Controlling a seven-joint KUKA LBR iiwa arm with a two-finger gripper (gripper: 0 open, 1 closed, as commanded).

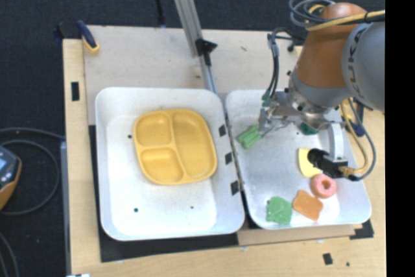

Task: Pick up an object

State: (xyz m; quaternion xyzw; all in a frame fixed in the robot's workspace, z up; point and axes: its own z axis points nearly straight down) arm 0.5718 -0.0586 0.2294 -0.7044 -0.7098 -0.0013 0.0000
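Observation:
My gripper (pixel 264 123) hangs over the upper left part of the right bin (pixel 285 159), under the orange band of the arm. A small light green block (pixel 248 137) lies tilted right at its lower left tip, touching or nearly touching it; whether the block is gripped cannot be made out. Further right and lower in the same bin are a yellow piece (pixel 305 162), a pink ring (pixel 323 186), an orange piece (pixel 307 205) and a darker green piece (pixel 279 211).
The left bin (pixel 117 204) holds a yellow divided plate (pixel 175 144). A metal pole (pixel 185 3) slants up from the gap between the bins. Black cables and a connector (pixel 327 162) hang from the arm above the yellow piece.

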